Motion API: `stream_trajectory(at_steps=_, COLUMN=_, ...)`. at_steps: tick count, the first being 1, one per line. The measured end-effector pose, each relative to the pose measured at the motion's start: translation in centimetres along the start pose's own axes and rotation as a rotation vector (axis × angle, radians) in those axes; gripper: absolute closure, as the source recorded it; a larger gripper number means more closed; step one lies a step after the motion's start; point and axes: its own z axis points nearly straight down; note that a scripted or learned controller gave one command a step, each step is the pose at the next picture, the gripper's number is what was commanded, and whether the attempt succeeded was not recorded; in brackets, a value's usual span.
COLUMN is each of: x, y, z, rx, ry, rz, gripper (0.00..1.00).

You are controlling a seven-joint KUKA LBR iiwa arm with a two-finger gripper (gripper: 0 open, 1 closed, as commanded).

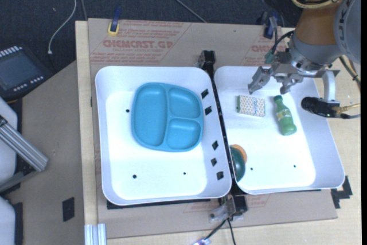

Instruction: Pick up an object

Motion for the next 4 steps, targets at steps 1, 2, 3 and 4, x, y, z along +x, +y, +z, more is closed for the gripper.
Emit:
stream_trajectory(at_steps=1, x=0.0, y=0.3, z=-0.9, rx=-0.015, ry=-0.002, rz=-0.003, gripper=0.0)
stream_trajectory(at_steps=2, x=0.1, y=0.7, z=3.4, rx=-0.011, ry=-0.001, rz=-0.003, gripper=0.0)
stream_trajectory(at_steps=3, x=0.5, y=0.5, z=7.7, rx=-0.011, ry=-0.001, rz=-0.002, gripper=0.0)
stream_trajectory(at_steps=4, x=0.4, y=0.8, z=10.1, rx=-0.018, ry=-0.005, rz=-0.002, gripper=0.0)
